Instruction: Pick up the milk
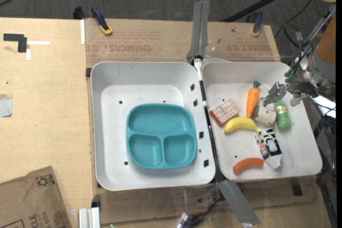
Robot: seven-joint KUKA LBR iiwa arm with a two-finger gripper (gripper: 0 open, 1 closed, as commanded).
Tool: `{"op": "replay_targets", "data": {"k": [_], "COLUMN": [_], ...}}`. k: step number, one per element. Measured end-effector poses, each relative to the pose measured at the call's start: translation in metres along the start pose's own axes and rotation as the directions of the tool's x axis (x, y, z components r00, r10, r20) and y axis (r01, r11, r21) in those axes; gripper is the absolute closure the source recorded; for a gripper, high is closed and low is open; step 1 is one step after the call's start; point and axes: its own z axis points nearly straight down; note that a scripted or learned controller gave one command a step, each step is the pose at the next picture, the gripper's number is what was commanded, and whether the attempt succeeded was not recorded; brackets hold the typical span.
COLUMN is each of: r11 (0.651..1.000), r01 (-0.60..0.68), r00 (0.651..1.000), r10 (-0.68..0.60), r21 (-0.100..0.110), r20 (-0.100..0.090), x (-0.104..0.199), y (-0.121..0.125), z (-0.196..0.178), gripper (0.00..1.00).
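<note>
Fingers (273,94) slightly spread, gripping nothing, above the right bin (310,136), near the carrot (252,101).

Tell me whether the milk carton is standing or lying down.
Lying down: the white-and-black milk carton rests flat on the right white bin's floor.

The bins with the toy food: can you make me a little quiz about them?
1. True or false: the teal plate lies in the left bin.
2. What lies nearest the banana? A) carrot B) blue clamp
3. Fill in: the milk lies between the banana and the ____.

The end effector hovers by the green bottle.

Key: 1 true; 2 A; 3 sausage.
</note>
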Motion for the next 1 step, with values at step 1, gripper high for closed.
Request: {"op": "replay_targets", "data": {"k": [1], "r11": [1.0], "r01": [0.006], "r00": [1.0], "r10": [-0.006], "r21": [0.0], "r20": [-0.001], "x": [-0.015], "y": [-0.0651], "z": [0.1323], "gripper": [0.0]}}
